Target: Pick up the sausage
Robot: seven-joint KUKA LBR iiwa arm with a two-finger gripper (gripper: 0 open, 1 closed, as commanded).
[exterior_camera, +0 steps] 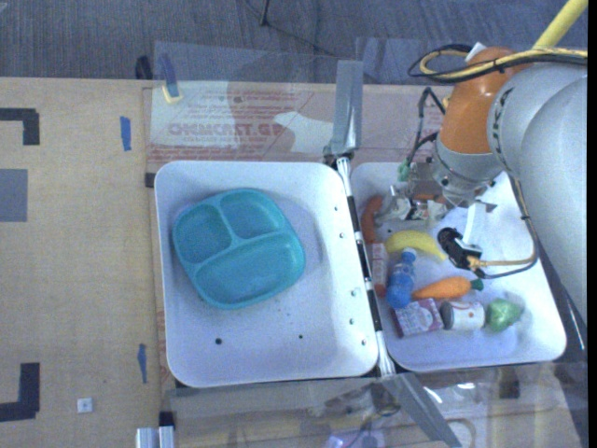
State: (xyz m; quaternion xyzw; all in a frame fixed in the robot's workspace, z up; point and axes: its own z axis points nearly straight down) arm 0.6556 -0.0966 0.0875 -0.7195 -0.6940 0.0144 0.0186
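Gripper (408, 205) is low over the right bin (550, 342), at its far-left corner. From up here there's no telling whether it's open or closed, or whether it has hold of anything; the wrist hardware crowds that spot.

Just to its left sits the sausage (371, 215), a reddish-brown curved piece hard against the bin's left wall, running roughly along it. It's close beside the gripper, but whether the two touch can't be made out.

Just on the near side of the gripper lies a banana (415, 243), crosswise. Nearer the camera again is a blue bottle (401, 279), tilted, close to the left wall. Right of the bottle is a carrot (446, 288), lying across with its green end pointing right.

Along the near edge there's a row: a pink carton (417, 317), then a small white-and-dark container (464, 316) on its side just beside it, then a green fruit (504, 314) at the right end.

Above the gripper the arm (550, 157) rises — orange band (471, 112) first, then the broad grey body sweeping off to the right.

Over in the left bin (191, 348) a teal divided plate (238, 245) lies flat, turned a little askew, well apart from the action.

Beyond both bins a clear sheet (224, 127) with red lettering lies on the tan bench (75, 250), and bits of blue tape (125, 133) mark the surface to the left.
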